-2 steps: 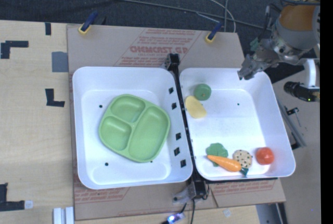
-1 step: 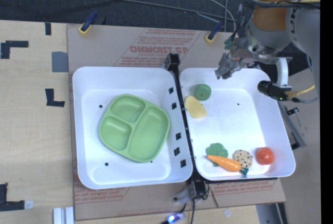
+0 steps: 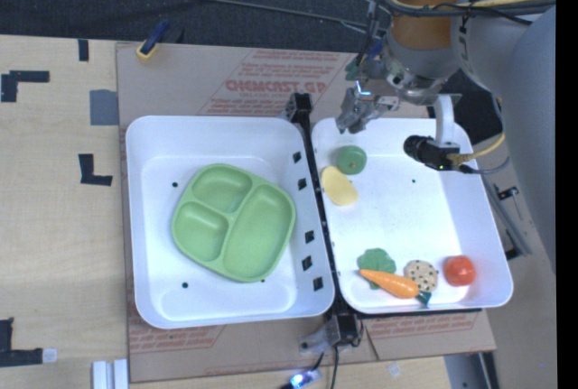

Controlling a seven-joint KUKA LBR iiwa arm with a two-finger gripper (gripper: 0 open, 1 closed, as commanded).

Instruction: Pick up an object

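**A:** So how far along is the pick? Starting far left of the claw: the green divided plate sits alone in the left bin, well away from it.

**B:** Yeah, nothing going on over there. The action's in the right bin. The claw hangs at the bin's top-left corner, by the divider. Just below it is a round green piece, and below that, a pale yellow one.

**A:** Holding anything?

**B:** Not that I can see. Honestly can't tell if it's apart or together, too small and dark. Nothing visibly clamped.

**A:** And the rest?

**B:** Far below the claw, along the near edge: a green broccoli-looking thing, a carrot touching it, a speckled cookie, then a red tomato.

**A:** So basically nothing done yet.

**B:** I'd say so. Everything's lying in the bin. My guess is the green round one's the target; descent, grip and lift are all left.
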